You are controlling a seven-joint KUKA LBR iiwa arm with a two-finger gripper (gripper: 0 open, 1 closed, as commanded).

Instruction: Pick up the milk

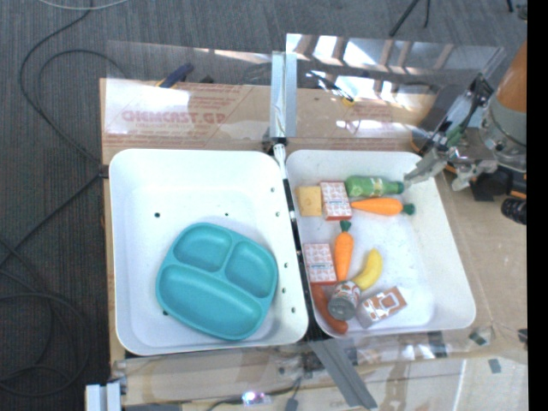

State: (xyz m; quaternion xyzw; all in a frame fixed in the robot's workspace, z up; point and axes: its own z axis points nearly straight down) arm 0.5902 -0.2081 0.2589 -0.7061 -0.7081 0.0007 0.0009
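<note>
Camera view, slanted from above: two white bins on the table.

Hand [425,168]: at the far right corner of the right bin [445,255], over its rim, at the end of the grey arm reaching in from the right. Whether its fingers are spread or pressed together cannot be told. Nothing shows between them.

Milk: which item is the milk is not certain. Best candidates are two small white-and-red cartons. One carton [335,200] lies in the far part of the right bin, left of the hand and apart from it. The second carton [318,262] lies mid-bin against the left wall, farther from the hand.

Between hand and far carton: green bottle [372,186] lying on its side, and just near of it a long carrot [378,206], also lying flat.

Other contents, right bin: yellow block [309,200] just left of the far carton; small carrot [343,253] and banana [370,270] right of the second carton; tin can [344,299], brown carton [382,306] and a red item [326,306] at the near end.

Left bin [145,187]: teal divided plate [217,279], near centre.
</note>
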